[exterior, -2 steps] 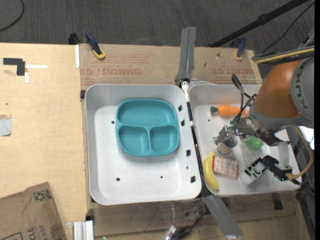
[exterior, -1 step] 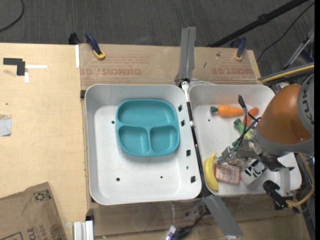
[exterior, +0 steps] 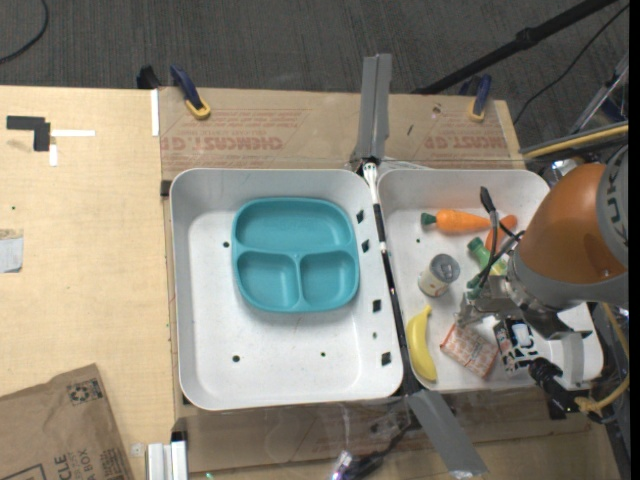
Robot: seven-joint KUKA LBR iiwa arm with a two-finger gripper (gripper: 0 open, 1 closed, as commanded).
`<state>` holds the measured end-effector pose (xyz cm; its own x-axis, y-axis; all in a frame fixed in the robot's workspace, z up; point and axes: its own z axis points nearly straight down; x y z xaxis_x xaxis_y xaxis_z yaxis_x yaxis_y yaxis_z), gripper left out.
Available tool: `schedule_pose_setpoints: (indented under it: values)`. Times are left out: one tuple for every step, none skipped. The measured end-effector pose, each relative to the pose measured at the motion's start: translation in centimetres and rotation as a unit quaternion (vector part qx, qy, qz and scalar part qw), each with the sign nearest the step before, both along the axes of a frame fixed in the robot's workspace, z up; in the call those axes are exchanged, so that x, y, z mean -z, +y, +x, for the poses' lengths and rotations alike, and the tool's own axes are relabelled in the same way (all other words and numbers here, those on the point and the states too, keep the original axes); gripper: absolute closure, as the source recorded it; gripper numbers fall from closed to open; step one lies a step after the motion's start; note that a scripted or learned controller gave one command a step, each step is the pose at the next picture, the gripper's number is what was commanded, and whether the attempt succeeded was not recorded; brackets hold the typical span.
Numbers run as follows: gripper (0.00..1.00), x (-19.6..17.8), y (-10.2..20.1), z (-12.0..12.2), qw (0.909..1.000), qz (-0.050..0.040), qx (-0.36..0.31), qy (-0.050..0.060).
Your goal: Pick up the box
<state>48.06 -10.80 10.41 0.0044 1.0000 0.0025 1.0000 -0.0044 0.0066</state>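
Observation:
The box (exterior: 468, 352) is a small flat carton with a reddish printed face. It lies tilted near the front of the right bin (exterior: 452, 175), just right of a banana. My gripper (exterior: 480, 314) hangs at the box's upper edge, below the grey wrist and the orange band (exterior: 585, 230). The wrist body hides how the gripper stands, and whether it touches the box is unclear. The box rests on the bin floor.
Sharing the right bin are a banana (exterior: 422, 344), a small can (exterior: 440, 273), a carrot (exterior: 462, 222) and a green item (exterior: 482, 259). A teal divided plate (exterior: 296, 253) sits in the left bin (exterior: 186, 298). The arm covers the right bin's right side.

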Motion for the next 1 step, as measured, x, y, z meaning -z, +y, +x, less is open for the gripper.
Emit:
schedule_pose_setpoints:
  values:
    - [0.00,-0.01,0.00,-0.01,1.0000,0.0001,0.000,0.000]
